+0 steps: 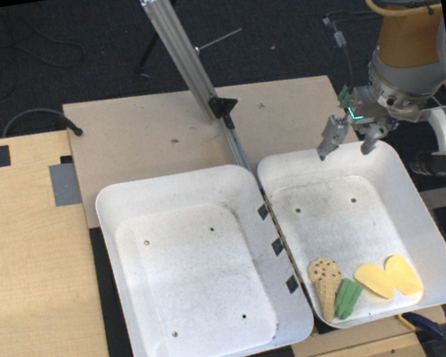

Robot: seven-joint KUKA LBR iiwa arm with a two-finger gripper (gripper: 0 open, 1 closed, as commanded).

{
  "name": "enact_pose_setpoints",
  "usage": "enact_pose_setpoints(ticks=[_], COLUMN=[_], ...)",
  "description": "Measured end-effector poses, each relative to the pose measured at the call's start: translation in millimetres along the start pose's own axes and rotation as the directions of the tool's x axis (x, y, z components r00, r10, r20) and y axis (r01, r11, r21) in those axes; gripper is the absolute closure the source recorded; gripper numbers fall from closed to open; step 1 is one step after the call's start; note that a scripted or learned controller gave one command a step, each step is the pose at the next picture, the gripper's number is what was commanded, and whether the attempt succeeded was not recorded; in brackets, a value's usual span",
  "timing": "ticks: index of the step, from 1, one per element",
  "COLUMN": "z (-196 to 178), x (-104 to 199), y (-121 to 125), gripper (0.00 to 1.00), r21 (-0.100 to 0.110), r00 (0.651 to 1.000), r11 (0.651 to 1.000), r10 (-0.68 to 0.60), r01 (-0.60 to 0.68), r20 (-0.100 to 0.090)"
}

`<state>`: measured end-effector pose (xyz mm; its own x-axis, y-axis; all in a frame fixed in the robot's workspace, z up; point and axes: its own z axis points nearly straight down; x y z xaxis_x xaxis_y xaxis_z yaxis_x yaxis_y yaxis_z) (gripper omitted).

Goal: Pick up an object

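The metal claw point(347, 139) is seen spread apart, nothing between its grey fingers, above the far rim of the right bin point(435, 231). In that smooth white bin's near corner a speckled tan cone point(325, 277), a ribbed green piece point(346, 298) and two rounded yellow pieces point(389, 277) are clustered, touching.

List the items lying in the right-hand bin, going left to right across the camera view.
Tan speckled cone-shaped piece → green piece → first yellow piece → second yellow piece, all clustered along the right bin's near edge.
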<state>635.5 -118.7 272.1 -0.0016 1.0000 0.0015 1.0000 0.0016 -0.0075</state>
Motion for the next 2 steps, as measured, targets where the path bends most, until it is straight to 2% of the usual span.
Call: enact_pose_setpoints(ticks=[1,2], z=[-3,61], x=[0,1], y=[1,5], gripper=[0.0,0.0], r21=[-0.005,0.001], r00=[1.0,1.0], r11=[1.0,1.0], r10=[-0.001,0.001], r01=[0.001,-0.001], r20=[0.001,0.0])
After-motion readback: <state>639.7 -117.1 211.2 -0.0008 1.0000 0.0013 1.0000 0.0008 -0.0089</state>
